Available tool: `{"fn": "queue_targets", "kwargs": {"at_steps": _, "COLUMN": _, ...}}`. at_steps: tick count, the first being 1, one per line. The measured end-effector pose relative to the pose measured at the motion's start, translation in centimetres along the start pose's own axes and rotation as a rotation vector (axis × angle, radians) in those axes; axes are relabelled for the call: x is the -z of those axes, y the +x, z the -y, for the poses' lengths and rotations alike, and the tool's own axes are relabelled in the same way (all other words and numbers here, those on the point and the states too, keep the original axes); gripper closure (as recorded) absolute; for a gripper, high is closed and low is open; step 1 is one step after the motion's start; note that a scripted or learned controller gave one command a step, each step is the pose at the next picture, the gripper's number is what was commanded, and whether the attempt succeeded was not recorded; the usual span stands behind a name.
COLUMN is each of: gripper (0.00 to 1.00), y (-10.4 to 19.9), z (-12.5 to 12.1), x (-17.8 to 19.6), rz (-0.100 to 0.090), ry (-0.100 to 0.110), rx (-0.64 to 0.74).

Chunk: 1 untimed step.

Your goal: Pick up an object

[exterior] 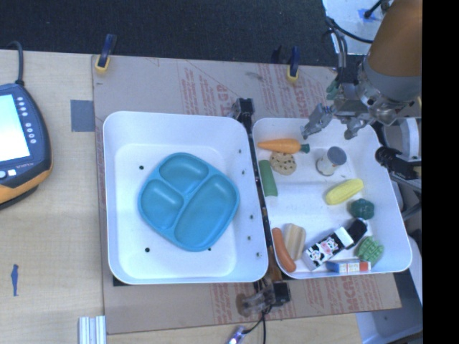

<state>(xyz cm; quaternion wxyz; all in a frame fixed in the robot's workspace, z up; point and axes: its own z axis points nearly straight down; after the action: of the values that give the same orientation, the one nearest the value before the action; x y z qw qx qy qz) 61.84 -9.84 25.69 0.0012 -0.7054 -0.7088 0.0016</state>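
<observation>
- Carrot [279, 146], orange with a green end, lies on its side at the top of the right bin [391, 192], beside a cookie [284, 164].
- Gripper [334, 125] hangs over the bin's upper edge, its two fingers spread apart and holding nothing.
- Left bin [115, 192] carries a blue divided plate [188, 201].
- Both bins stand on brown cardboard [179, 84], clamped to a wooden bench [50, 249].
</observation>
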Motion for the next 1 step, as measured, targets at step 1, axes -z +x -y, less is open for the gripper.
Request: {"fn": "queue_targets", "kwargs": {"at_steps": 1, "gripper": 0.00, "y": 1.51, "z": -3.77, "x": -6.56, "rz": 0.002, "ry": 0.002, "rx": 0.001}}
